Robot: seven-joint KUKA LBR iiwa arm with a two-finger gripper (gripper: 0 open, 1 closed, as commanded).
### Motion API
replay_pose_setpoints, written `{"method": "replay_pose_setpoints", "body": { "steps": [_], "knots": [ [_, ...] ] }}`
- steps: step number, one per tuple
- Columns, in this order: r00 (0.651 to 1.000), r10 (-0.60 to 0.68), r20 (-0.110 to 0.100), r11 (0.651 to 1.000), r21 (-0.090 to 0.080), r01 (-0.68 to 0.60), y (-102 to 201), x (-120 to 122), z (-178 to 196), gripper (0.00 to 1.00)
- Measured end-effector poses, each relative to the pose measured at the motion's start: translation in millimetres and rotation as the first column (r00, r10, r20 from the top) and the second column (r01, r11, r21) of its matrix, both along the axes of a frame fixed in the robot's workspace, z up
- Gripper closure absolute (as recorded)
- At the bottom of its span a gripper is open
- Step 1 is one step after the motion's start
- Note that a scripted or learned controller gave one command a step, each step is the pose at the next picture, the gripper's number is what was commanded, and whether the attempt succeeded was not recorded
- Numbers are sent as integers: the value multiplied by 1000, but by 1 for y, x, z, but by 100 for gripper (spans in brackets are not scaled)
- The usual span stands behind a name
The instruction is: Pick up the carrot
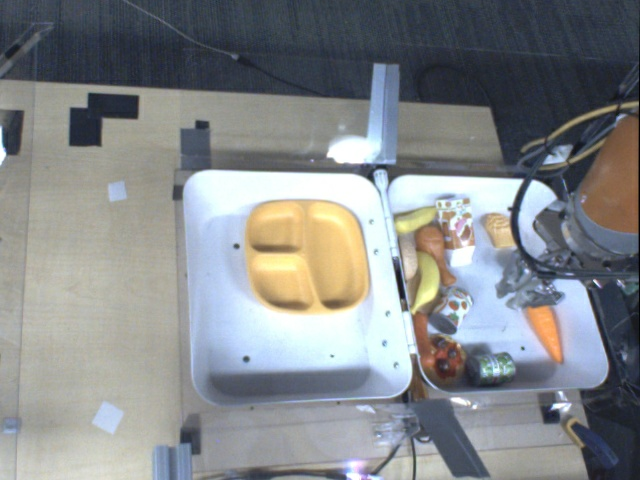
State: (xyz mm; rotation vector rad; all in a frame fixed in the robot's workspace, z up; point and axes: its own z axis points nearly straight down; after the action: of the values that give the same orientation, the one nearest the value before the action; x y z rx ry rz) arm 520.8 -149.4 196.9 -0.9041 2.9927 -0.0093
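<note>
R bin | carrot orange, tapered (tip down) | gripper just above

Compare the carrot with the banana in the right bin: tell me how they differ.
The carrot is orange and tapers to a point; the banana is yellow and curved. The carrot lies near the bin's right side, just below the gripper; the banana lies along the left wall of the right bin, crowded among other items. Both are long pieces of toy-like food in one bin.
</note>
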Motion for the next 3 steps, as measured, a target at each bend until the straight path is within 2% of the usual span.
{"method": "replay_pose_setpoints", "body": {
  "steps": [1,2,3],
  "knots": [
    [902,432,-11,902,-1,-432,-44,-18,-61,100],
    [751,661,-9,751,-8,-661,-47,-30,-107,100],
    [914,406,-6,914,-3,-406,-23,-31,-51,100]
  ]
}}
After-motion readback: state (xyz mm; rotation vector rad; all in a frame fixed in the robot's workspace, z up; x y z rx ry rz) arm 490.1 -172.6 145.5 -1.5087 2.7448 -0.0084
